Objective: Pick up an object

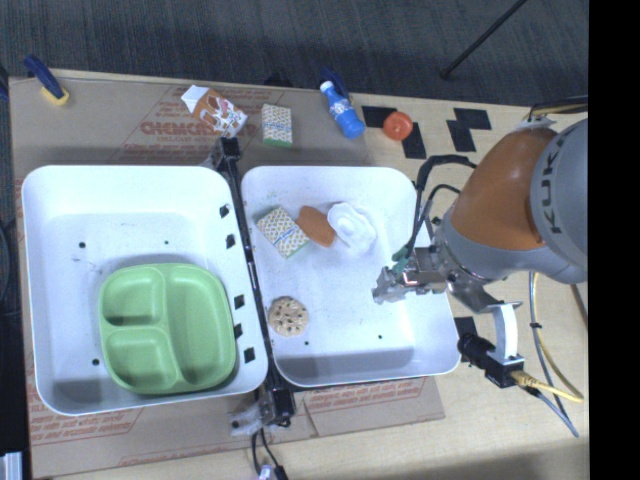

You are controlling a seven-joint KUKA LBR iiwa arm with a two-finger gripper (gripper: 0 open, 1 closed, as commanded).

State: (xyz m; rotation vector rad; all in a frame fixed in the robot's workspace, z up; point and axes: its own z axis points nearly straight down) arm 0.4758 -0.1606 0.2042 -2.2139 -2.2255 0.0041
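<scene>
The grey arm with its orange band hangs over the right bin's right edge, gripper low above bare floor; its opening cannot be told. Across open white floor lie a white wad, patterned packet, orange-brown lump and speckled cookie.

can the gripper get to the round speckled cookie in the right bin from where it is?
Probably yes. The gripper sits over the right bin's right side, and the round speckled cookie lies apart on bare floor, nothing between them.
</scene>
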